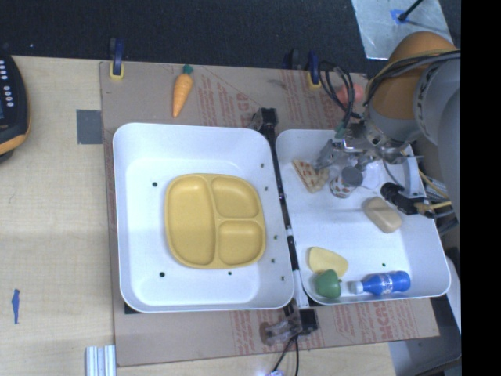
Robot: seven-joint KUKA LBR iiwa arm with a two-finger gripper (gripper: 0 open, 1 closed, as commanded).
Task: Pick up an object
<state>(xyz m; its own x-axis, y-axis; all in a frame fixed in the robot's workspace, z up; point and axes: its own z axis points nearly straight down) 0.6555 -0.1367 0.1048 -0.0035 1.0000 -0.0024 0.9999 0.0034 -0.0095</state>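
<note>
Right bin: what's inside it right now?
The right bin holds a waffle piece, tan block, yellow wedge, green item and blue bottle. The gripper covers whatever lies beneath it.

From where I work, very little can be read. The brown cardboard sheet [235, 92] under my two bins carries faint red printing, running in slanted rows along its far strip and again on the near strip, but the letters are too washed out for me to make out a word. The blue bottle [381, 283] in the right bin [423, 265] seems to bear a label, illegible to me.
</note>
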